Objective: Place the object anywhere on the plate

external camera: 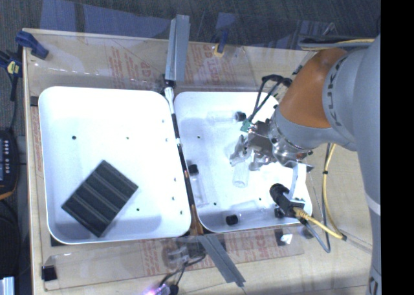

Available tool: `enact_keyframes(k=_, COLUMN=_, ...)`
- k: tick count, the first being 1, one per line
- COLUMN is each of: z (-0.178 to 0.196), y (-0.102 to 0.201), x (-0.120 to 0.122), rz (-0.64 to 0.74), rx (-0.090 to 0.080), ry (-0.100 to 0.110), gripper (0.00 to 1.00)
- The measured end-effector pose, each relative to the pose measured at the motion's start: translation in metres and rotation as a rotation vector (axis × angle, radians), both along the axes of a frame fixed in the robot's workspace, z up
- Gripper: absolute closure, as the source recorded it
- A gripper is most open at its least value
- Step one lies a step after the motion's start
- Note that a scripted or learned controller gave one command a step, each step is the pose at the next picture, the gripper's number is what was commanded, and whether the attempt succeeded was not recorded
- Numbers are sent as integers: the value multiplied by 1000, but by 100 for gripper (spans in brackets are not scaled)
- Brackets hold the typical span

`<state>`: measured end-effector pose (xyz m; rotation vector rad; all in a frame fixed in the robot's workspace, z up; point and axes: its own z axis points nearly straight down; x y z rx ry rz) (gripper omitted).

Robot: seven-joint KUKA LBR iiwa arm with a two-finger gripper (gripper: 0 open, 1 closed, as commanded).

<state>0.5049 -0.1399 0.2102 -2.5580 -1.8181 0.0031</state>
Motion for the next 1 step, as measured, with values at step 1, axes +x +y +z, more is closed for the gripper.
enact_keyframes(k=1, z=-19, y=61, x=47, rz=-22, rx=0, ry=3, gripper=100)
